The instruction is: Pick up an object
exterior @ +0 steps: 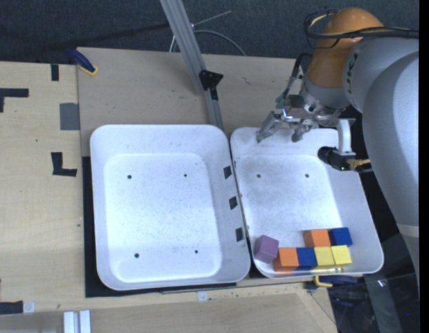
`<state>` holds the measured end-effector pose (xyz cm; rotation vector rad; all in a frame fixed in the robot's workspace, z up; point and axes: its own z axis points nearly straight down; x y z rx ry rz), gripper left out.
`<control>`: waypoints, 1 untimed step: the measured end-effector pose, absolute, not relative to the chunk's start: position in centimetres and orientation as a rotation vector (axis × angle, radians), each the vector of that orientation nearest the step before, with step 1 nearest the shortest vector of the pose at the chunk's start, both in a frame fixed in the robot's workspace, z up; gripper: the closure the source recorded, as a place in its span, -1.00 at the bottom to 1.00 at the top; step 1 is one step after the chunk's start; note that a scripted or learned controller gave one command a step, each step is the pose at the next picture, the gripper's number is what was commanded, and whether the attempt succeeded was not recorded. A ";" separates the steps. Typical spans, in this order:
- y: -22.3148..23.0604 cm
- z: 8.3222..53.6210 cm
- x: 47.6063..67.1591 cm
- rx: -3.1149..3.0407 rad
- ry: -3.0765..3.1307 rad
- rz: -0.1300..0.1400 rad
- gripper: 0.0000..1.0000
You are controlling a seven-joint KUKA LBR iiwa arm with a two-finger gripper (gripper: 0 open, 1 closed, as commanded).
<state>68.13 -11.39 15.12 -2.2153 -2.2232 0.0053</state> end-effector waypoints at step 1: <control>-8.9 11.6 68.0 -2.217 -2.221 0.009 -1.00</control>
